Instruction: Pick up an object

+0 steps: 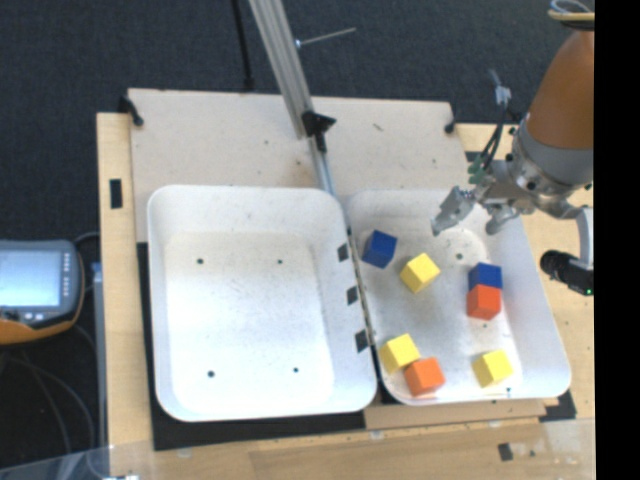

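Seven small cubes lie in the right bin (545, 363): three yellow, two orange, two blue. Nearest, one yellow cube (400, 351) touches an orange cube (424, 375); another yellow (492, 367) sits near the right rim. Farther back, an orange (483, 301) touches a blue (486, 276); a yellow (420, 272) and a blue (379, 249) lie near the left wall. Both bins are shallow, white, round-cornered plastic. The left bin (250, 298) is speckled. Farthest, the gripper (474, 214) hangs open over the bin's rear, its fingers spread, holding nothing
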You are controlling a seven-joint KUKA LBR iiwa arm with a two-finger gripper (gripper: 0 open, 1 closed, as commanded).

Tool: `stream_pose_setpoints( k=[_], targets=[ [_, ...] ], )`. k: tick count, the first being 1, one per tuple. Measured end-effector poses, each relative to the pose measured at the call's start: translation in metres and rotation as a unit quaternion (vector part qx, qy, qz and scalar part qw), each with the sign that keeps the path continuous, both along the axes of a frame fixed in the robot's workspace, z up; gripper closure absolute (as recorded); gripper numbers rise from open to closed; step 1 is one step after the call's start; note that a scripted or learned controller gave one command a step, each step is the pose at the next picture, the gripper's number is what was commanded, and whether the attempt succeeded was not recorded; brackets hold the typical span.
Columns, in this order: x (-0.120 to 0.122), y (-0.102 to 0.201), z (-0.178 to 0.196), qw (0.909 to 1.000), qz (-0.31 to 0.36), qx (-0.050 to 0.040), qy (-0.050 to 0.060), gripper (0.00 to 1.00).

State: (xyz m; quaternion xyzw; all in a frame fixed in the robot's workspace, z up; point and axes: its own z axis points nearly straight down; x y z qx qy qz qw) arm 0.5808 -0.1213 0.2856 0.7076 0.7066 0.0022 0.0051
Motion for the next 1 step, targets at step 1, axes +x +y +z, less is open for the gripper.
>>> stream_pose_setpoints(
  k=[1],
  targets=[
    [0.0492, -0.0284, -0.0901, 1.0000, 0.000, 0.0004, 0.006, 0.00]
  ],
)
